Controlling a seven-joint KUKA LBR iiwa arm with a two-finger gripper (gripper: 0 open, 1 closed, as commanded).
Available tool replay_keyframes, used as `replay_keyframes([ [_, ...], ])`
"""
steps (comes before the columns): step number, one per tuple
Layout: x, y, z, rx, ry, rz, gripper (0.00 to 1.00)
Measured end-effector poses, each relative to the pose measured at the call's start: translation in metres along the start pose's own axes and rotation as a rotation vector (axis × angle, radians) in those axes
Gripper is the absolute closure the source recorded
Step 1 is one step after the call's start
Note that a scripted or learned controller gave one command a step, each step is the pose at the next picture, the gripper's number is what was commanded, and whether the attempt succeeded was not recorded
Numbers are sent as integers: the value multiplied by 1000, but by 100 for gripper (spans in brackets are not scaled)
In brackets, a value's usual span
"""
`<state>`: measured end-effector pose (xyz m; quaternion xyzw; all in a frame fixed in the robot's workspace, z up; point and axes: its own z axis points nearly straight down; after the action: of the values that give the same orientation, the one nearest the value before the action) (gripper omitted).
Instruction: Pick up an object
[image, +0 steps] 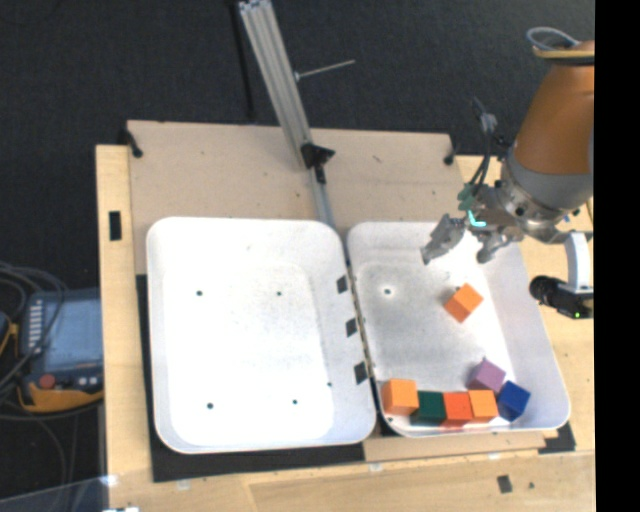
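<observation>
An orange cube (462, 302) lies alone, tilted on a corner, in the upper middle of the right bin (400, 262). It is the block nearest the claw (465, 244) and sits just below it in the picture, with bare white floor showing between the two. Nothing touches it.

The claw hangs over the bin's upper right part. Its two grey fingers (439, 241) are spread apart, one pointing down and to the left, the other shorter in view near the bin's right wall. Nothing sits between them, and whether the tips touch the floor cannot be told from this slant. A small teal light glows at the wrist above them.

Along the bin's near edge a row of blocks sits packed together: an orange block (401, 395) at the left, a green block (431, 407) beside it, a red-orange block (458, 407), then a light orange block (483, 404), and a blue block (512, 399) at the right end. A purple block (488, 375) rests just behind the row, touching the light orange one or close to it.

The arm (558, 130), grey below its orange band, comes in from the right. The left bin (245, 330) lies beside the right one, their walls meeting at the middle.
</observation>
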<state>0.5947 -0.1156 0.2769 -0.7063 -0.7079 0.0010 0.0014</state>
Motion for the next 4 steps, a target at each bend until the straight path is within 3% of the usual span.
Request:
replay_keyframes([
  [1, 0, 1, -2, -4, 0, 1, 0],
  [3, 11, -3, 107, 2, -1, 6, 0],
  [4, 3, -2, 153, 1, -2, 5, 0],
])
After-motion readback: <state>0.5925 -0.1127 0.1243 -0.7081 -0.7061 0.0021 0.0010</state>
